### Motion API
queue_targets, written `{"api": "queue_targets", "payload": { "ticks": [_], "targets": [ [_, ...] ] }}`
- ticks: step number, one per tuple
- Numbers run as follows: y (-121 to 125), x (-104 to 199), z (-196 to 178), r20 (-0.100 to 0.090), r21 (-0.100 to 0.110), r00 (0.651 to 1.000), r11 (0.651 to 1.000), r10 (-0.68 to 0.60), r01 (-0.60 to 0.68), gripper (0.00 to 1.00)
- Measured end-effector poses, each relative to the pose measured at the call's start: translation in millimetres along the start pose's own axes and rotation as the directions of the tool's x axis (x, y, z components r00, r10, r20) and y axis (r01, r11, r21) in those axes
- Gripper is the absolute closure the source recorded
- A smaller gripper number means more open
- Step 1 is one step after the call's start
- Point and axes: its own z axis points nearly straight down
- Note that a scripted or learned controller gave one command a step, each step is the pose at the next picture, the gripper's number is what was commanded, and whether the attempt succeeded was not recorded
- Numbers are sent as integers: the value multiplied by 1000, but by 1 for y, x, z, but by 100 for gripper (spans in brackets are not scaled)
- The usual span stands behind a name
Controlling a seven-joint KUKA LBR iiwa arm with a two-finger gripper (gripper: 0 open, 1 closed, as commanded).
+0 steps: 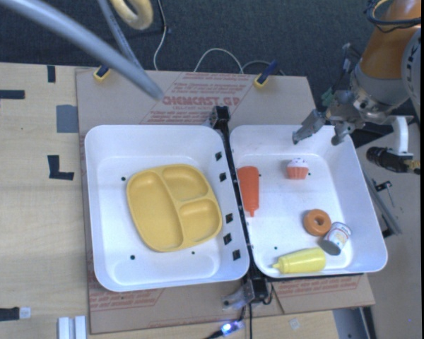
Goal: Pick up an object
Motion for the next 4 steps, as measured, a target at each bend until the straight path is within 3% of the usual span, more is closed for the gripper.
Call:
{"api": "queue_targets", "payload": {
  "ticks": [1,2,4],
  "targets": [
    [2,1,-9,2,-13,1000,1000,-4,4,0],
    [9,-4,38,3,-10,1000,1000,-3,3,0],
    [-6,-13,147,3,-9,1000,1000,-3,3,0]
  ]
}}
